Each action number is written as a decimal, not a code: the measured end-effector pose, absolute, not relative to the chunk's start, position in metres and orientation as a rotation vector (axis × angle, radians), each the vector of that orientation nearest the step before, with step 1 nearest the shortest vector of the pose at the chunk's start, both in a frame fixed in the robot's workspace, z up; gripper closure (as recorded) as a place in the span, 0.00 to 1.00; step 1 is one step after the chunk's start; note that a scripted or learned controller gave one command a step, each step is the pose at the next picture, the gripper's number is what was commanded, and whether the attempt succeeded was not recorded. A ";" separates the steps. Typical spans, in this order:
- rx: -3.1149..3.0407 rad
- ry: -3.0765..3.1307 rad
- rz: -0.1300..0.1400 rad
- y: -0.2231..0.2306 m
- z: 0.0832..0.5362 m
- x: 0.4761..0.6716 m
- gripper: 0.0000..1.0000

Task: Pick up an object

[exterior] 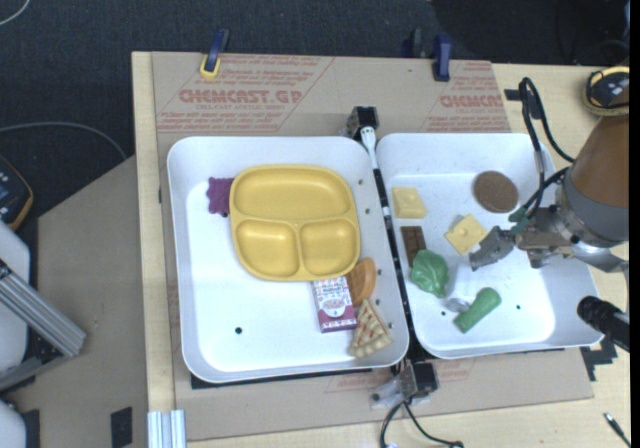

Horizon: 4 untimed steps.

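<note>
Gripper: I see it low over the right bin; whether it is wide or narrow I cannot tell.
Cheese wedge: in the right bin, just left of the gripper.
Green pickle: below the gripper.
Brown cookie: above the gripper.
Yellow tray: in the left bin, well left of the gripper.

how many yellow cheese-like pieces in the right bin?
2. One pale yellow square lies near the right bin's left wall, toward the back. One yellow wedge sits mid-bin, just left of the gripper. The arm could hide more.
</note>
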<state>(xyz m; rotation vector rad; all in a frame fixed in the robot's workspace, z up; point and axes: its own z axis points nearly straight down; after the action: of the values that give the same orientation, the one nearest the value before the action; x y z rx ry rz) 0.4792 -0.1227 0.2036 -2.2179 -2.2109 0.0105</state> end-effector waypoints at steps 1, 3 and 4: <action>-2.222 -2.221 0.000 -0.123 0.209 0.482 0.00; -2.217 -2.215 0.007 -0.126 0.091 0.489 0.00; -2.221 -2.219 0.000 -0.125 0.086 0.489 0.00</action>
<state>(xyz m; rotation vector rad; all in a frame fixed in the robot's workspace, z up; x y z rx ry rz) 0.4894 -0.1254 0.0857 -2.2205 -2.2187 0.0000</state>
